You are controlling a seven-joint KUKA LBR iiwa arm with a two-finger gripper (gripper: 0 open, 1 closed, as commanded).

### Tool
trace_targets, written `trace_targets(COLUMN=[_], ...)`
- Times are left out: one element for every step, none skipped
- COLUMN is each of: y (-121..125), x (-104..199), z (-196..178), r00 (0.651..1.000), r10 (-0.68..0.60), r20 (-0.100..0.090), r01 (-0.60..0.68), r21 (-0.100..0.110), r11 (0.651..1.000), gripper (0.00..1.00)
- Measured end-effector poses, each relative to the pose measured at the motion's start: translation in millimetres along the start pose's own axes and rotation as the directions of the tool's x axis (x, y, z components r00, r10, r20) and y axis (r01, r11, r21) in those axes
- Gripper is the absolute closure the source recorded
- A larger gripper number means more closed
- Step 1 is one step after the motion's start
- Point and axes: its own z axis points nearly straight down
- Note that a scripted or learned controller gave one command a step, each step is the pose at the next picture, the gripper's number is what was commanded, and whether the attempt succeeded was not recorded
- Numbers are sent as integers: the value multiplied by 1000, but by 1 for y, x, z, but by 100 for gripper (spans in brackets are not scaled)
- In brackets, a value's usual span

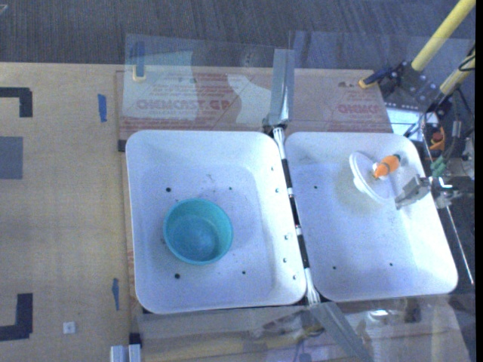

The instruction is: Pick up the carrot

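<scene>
View from above the wooden bench point(60, 225), read from the near edge to the far edge. 2 shallow white bins stand side by side, their inner rims touching along the centre line. The left bin point(226, 157) holds 1 teal bowl point(198, 231), upright, in its near-left part. The right bin point(362, 255) has a bare near half. In its far-right corner lies a small white dish point(367, 178), and the carrot point(386, 166), orange with a pale end, rests on the dish's far-right part. The gripper point(411, 191) sits low at the right bin's right wall, just beside the dish's near-right rim and apart from the carrot. Whether it is spread or closed cannot be told at this scale, and nothing is seen in its grasp. Behind both bins lies a flat cardboard sheet point(189, 100) with red print, and 2 yellow poles point(445, 29) slant across the far-right corner.
</scene>
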Motion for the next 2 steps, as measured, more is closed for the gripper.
trace_targets(y=[64, 131], x=[3, -14], z=[2, 140], r00=[997, 990], r10=[84, 144], r20=[2, 2], r01=[-84, -144], r21=[-2, -2], r11=[997, 990], gripper=[0, 0])
